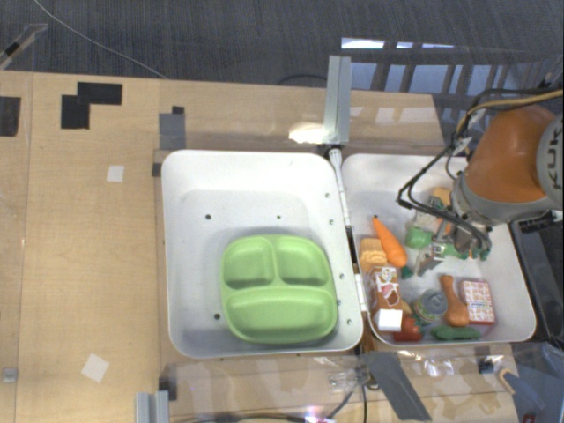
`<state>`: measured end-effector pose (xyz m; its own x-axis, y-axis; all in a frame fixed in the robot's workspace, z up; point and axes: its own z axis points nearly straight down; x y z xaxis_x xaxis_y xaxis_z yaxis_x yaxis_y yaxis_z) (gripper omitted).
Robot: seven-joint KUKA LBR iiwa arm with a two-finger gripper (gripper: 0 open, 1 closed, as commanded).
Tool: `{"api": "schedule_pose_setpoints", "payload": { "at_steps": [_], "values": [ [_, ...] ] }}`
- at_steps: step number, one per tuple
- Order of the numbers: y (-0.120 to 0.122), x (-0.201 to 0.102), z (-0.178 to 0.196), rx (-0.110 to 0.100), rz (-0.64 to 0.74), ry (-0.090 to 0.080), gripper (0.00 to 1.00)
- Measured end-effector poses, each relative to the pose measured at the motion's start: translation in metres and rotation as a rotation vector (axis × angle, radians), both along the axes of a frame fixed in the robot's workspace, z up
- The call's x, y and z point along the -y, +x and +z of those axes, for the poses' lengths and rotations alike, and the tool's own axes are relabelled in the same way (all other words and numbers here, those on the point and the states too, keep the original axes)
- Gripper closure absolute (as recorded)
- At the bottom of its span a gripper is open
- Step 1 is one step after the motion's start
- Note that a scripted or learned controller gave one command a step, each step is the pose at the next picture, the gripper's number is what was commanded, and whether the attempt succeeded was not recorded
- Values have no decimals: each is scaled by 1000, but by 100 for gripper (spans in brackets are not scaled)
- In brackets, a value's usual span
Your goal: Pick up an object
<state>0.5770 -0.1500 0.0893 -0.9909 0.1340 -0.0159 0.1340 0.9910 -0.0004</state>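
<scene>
The gripper (pixel 438 252) is hovering in the right bin (pixel 527 320), just right of the carrot (pixel 389 241); whether its jaws are open, I cannot tell. The carrot is looking light, stiff and smooth, so gripping across its thick middle is seeming safest.

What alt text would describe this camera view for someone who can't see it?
A grey and orange robot arm reaches from the right over a white bin of toy food, including a carrot. The left bin holds a green divided plate.
</scene>
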Motion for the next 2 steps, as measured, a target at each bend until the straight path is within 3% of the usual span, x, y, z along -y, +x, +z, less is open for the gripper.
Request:
{"api": "schedule_pose_setpoints", "payload": {
  "at_steps": [1, 2],
  "values": [
    [65, 20, -2, -3, -55, 2, 0],
    [69, 19, 10, 7, -49, 0, 100]
  ]
}}
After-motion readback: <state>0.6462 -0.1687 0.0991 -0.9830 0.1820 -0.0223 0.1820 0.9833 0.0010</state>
